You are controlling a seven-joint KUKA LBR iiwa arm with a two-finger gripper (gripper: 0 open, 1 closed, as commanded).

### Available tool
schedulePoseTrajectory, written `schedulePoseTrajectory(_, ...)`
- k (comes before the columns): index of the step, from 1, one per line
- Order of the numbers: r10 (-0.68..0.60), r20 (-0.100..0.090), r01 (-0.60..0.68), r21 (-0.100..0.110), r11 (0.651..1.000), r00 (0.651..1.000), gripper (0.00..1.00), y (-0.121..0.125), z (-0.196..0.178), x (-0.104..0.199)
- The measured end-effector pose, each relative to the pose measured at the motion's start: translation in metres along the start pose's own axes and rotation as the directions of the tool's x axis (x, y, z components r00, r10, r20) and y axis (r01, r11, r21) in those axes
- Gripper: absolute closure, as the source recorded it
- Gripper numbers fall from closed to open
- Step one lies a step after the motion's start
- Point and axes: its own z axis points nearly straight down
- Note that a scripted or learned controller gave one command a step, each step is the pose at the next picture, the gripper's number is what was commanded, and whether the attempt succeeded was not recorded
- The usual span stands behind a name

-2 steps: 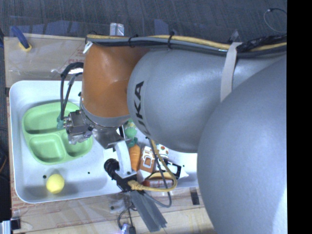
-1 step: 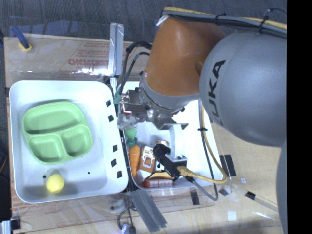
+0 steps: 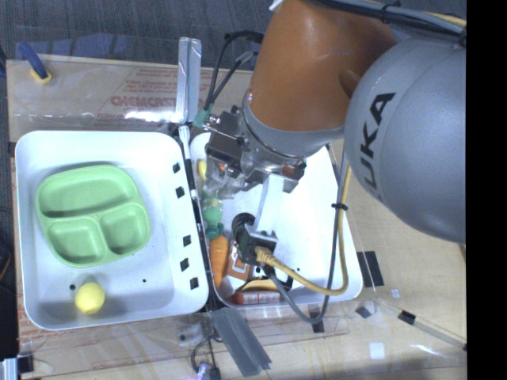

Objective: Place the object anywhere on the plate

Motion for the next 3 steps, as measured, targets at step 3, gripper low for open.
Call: schedulePoseTrajectory(3, -0.058, 0.002, 0.058, 0.003, 0.998, 0.998, 1.0, -0.004, 0.173, 0.137)
